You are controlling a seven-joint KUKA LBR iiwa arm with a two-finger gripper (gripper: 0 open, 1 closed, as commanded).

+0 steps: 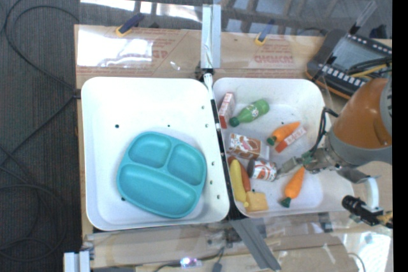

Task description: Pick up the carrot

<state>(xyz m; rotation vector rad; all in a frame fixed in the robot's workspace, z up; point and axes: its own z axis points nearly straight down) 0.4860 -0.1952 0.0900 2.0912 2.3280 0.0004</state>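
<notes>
Carrot [294, 186] is lain in right bin [319, 93], beside gripper [306, 161]; grip state cannot be told.

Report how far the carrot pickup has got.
Done: the arm has reached into the right bin, with the gripper just above one carrot.
In hand: nothing visibly; that carrot lies on the bin floor.
Left: grasp and lift it. A second carrot lies further back, untouched.

Bins [102, 137] white. Divided plate [162, 174] turquoise. Carrot [294, 183] orange, green-tipped; second carrot [282, 133] likewise. Bottle [250, 112] green. Banana [236, 179] yellow. Arm [362, 121] grey, orange-banded.
</notes>
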